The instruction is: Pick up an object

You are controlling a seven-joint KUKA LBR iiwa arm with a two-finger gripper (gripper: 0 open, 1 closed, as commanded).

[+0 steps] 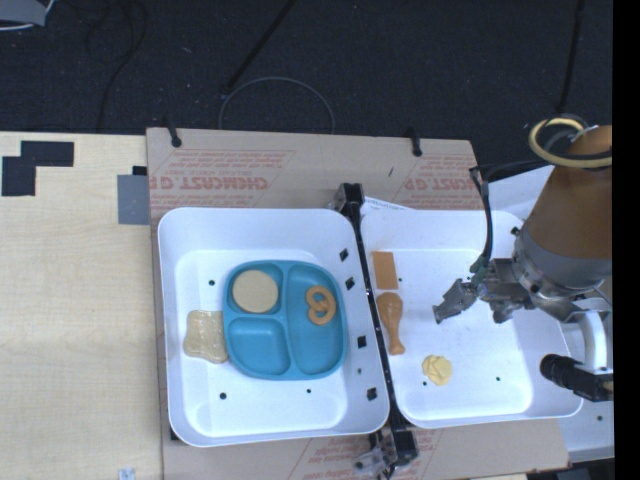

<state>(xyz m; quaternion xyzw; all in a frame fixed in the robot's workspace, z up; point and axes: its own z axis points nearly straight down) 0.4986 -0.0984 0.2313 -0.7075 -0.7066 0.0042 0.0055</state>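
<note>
Lower right of frame: yellow lump [436, 369] lying on the right bin [505, 398] floor. Above it, gripper [452, 304] hovering mid-right, nothing between its fingers; opening cannot be judged. Chicken drumstick [390, 321] and orange block [384, 268] sitting left of gripper.

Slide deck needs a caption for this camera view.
Arm's hand hovers over right bin above yellow piece; blue tray sits left.

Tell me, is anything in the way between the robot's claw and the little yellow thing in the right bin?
Nothing visible is. The gripper hangs over bare bin floor, and the yellow piece lies just below it in the picture, apart from the drumstick.
</note>
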